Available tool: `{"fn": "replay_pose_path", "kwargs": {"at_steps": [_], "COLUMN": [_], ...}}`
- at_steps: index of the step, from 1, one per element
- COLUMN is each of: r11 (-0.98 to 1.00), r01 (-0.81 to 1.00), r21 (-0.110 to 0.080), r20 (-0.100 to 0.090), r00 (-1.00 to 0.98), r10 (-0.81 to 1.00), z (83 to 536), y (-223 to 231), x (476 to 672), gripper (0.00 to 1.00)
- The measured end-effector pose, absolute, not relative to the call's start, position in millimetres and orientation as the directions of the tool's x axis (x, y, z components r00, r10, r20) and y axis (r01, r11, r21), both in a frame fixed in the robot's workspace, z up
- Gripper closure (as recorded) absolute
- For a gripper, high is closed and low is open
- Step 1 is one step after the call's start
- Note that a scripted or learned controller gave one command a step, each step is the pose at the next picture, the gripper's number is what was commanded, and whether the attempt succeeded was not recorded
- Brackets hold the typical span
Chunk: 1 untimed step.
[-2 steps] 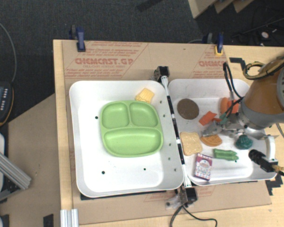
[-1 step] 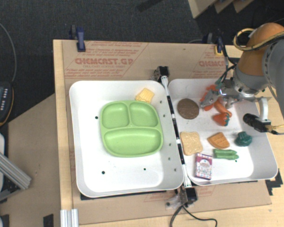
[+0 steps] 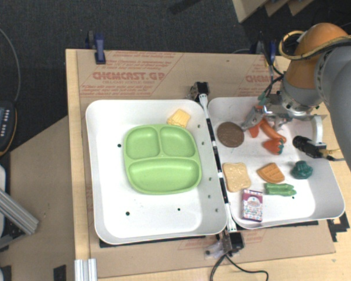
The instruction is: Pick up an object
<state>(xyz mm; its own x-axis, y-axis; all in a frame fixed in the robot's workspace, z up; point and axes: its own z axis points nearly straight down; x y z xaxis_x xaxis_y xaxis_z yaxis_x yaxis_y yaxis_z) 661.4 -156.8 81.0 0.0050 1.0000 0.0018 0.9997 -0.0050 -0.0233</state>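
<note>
My gripper (image 3: 263, 123) hangs over the far part of the right bin (image 3: 333, 195), its fingers spread open. Just under and between the fingers lie orange carrot-like pieces (image 3: 272, 136); whether the fingers touch them I cannot tell. A brown round patty (image 3: 230, 134) sits just left of the gripper. Nearer the front are a toast slice (image 3: 236, 176), an orange wedge (image 3: 271, 172), a dark green broccoli piece (image 3: 302, 170), a green pepper (image 3: 279, 189) and a small pink box (image 3: 253, 205).
The left bin (image 3: 105, 204) holds a green divided plate (image 3: 162, 159) and a yellow cheese piece (image 3: 178, 119) at its far edge. A ridge (image 3: 213, 157) divides the bins. The grey arm (image 3: 333, 75) comes in from the upper right.
</note>
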Motion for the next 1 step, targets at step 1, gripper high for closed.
{"fn": "replay_pose_path", "kwargs": {"at_steps": [1], "r11": [-0.002], "r01": [1.000], "r21": [-0.014], "r20": [0.000], "r00": [0.002], "r10": [1.000], "z": [92.6], "y": [-156.8], "x": [663.2], "gripper": [1.00]}}
